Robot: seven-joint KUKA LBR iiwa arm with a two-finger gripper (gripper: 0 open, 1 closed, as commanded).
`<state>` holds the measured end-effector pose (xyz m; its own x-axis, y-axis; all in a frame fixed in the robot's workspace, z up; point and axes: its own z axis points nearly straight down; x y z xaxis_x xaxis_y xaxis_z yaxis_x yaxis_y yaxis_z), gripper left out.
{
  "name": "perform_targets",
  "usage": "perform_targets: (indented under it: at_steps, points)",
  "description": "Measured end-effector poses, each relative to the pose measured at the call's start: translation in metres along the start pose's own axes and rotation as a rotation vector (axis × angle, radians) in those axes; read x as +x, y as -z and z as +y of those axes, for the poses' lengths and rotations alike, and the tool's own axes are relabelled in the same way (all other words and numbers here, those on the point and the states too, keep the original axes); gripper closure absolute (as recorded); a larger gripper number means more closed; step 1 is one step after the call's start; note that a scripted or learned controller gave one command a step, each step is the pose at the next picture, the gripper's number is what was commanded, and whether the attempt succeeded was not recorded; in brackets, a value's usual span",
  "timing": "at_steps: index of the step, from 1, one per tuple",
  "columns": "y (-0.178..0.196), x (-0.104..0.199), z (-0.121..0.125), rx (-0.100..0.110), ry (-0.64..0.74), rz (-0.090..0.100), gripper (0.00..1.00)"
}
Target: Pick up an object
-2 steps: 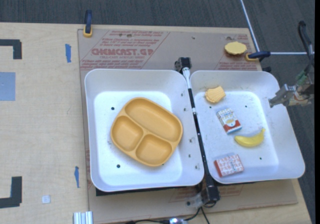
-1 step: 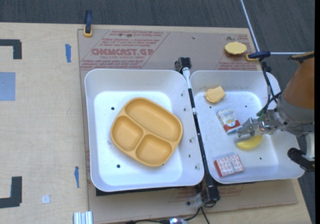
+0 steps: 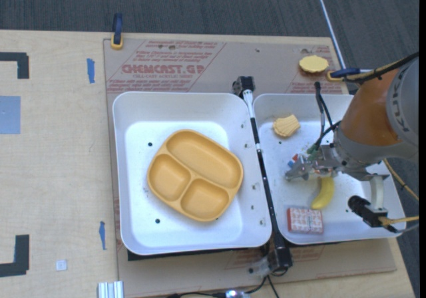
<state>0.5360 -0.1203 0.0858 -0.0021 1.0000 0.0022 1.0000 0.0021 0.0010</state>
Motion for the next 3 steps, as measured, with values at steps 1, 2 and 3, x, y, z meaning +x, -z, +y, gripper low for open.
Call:
perform_targets:
  at_steps: [1,2,3]
  points:
    - [0.010,0.000,0.001,-0.003,-0.001,-0.001,1.00]
    - [0.099,0.081,-0.056,0.000,0.000,-0.001,1.00]
    - [0.109,0.081,-0.055,-0.003,-0.001,-0.002,1.00]
